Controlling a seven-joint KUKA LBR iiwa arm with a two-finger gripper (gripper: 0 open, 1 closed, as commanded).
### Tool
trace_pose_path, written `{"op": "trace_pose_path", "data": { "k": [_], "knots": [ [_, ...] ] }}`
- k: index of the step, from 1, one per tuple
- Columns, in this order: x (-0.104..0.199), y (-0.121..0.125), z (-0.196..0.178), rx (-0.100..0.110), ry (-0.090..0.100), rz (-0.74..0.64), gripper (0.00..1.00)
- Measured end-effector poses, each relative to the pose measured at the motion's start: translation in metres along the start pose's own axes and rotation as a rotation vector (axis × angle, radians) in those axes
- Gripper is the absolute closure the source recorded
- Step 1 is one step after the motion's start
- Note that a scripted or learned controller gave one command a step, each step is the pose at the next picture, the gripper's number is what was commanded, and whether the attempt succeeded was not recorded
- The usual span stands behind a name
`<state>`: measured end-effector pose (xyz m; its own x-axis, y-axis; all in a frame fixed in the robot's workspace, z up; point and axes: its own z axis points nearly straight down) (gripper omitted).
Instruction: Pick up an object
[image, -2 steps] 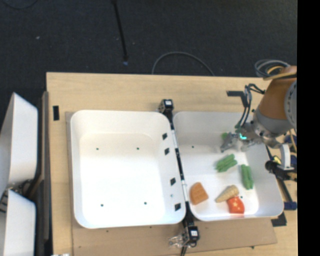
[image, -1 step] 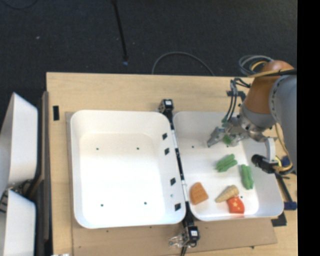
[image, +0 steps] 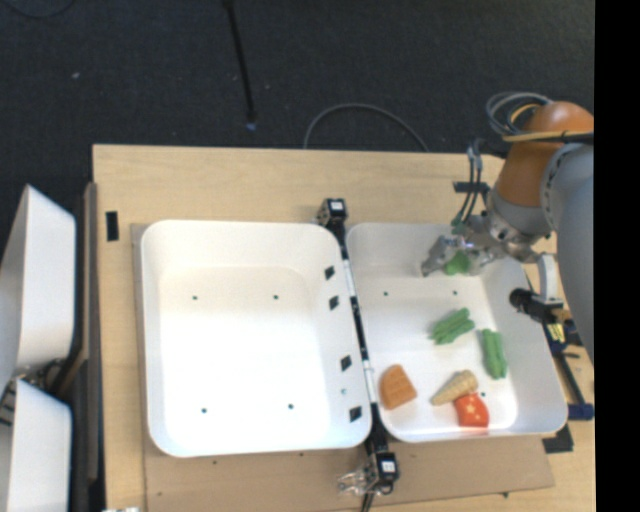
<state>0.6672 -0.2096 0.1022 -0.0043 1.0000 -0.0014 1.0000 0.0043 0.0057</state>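
A small green object (image: 458, 265) is seen between the fingers of the gripper (image: 452, 257), near the far edge of the right bin (image: 400, 240); the fingers appear clamped on it, though the view is too coarse to be certain. Nearer than the gripper in that bin lie two ridged green pods (image: 452, 326), an orange wedge (image: 397, 386), a tan cone (image: 455, 387) and a glossy red piece (image: 472, 411).

Dark carpet floor (image: 150, 70) surrounds a wooden bench (image: 250, 180).
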Motion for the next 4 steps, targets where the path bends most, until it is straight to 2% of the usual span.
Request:
{"op": "trace_pose_path", "data": {
  "k": [1,2,3,4],
  "knots": [
    [-0.002,0.0,-0.015,0.004,-0.004,-0.003,1.0],
    [-0.002,-0.001,-0.014,0.005,-0.005,-0.005,0.0],
    [0.018,-0.025,0.001,0.007,0.0,0.002,0.0],
    [0.016,-0.023,-0.012,0.0,-0.003,0.001,1.0]
  ]
}}
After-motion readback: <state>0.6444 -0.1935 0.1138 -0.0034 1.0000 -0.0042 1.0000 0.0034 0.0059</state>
